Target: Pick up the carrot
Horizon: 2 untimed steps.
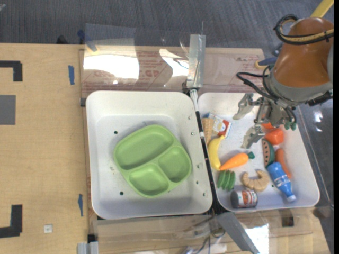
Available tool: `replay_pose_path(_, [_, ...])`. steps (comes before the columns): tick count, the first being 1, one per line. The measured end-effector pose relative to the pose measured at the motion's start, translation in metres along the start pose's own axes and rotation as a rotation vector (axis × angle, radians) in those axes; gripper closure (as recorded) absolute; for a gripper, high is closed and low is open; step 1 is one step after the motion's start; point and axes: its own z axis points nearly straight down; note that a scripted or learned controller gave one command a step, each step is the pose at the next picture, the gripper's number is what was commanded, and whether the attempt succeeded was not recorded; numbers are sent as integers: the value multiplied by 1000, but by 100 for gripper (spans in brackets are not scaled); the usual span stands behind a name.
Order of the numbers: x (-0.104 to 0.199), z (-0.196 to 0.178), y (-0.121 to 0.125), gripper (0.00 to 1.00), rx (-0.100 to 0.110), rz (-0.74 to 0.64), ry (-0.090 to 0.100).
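I see the gripper (pixel 253 121), fingers apart and holding nothing, above the carrot (pixel 235 161) in the right bin (pixel 309 194).

arm (pixel 304 52) cut off at right edge

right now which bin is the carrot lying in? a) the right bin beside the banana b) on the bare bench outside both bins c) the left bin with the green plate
a: the carrot lies in the right bin, just right of the banana, while the green plate sits alone in the left bin.
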Motion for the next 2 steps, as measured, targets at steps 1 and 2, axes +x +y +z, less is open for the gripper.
replay_pose_path(1, [51,98,-9,0,0,99,-6])
replay_pose_path(2, [82,104,-4,0,0,389,-13])
